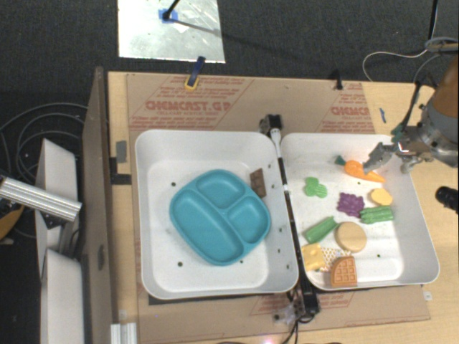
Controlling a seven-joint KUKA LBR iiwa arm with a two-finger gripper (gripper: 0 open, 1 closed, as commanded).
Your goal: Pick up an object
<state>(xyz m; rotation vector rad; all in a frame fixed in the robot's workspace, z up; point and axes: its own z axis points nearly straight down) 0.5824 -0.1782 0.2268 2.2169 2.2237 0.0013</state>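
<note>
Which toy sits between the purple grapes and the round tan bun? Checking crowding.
In the camera view, a green pickle lies between the purple grapes and round tan bun.

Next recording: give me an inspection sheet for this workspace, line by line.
Surface: cardboard-covered bench bearing two shallow white bins; left bin, right bin.
Job's things: right bin holds toy foods: orange carrot, green broccoli, purple grapes, green pickle, round tan bun, brown waffle.
Clutter: blue divided plate and small brown block in left bin.
Grippers: gripper beside the carrot.
Cables: black cables on floor, left.
Surroundings: shiny sheet on dark carpet.
</note>
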